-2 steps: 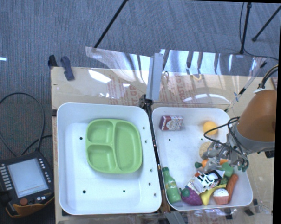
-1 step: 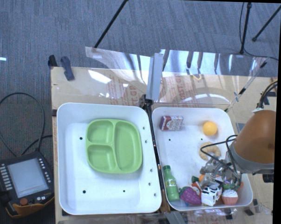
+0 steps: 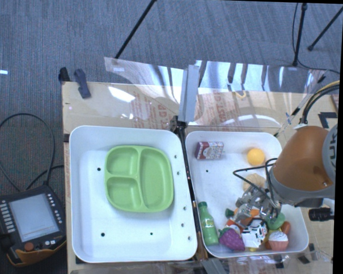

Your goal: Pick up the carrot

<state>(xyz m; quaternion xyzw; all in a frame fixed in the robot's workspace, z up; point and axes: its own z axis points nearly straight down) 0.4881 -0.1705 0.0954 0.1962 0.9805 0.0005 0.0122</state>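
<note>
The carrot seems to be the small orange piece with a green end in the toy pile at the front of the right bin; other toys partly cover it. My gripper is down in that pile, just right of and above the carrot. The grey wrist and its orange band hang over the bin's right side and hide what lies under them. I cannot tell whether anything is between the gripper's tips.
In the right bin are a red carton, an orange ball, a green bottle, purple grapes, a cupcake and a black-and-white toy. The left bin holds a green divided plate.
</note>
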